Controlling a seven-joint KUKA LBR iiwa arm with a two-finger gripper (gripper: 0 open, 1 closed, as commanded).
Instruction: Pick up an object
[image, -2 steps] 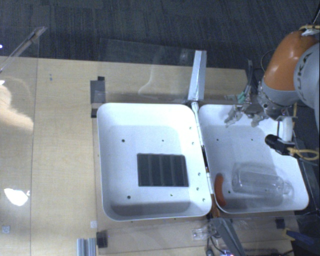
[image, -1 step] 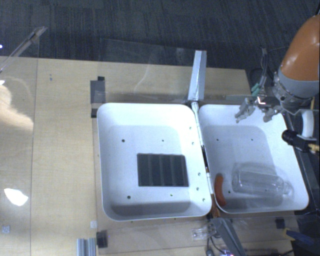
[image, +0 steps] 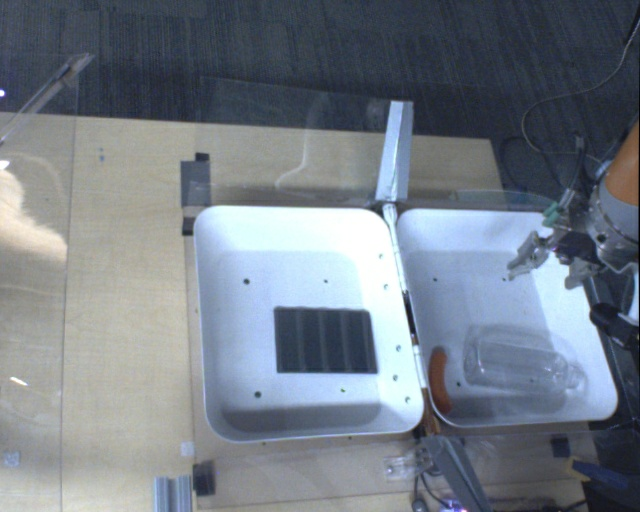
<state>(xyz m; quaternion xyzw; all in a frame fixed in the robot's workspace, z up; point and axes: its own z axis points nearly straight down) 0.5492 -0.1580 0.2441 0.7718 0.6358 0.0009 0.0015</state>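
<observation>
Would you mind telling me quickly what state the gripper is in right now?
Gripper: over the right bin, nothing visible between its fingers; open or shut cannot be told.

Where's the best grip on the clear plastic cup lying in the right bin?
Probably across the middle of the clear plastic cup, coming straight down. It lies on its side, long axis left-right, so the fingers should close front-to-back over the rounded wall. The orange-brown sausage-shaped piece sits left of it, apart.

White bins (image: 300, 225), dark ribbed pad (image: 325, 340), seemingly clear cup (image: 520, 365)
</observation>
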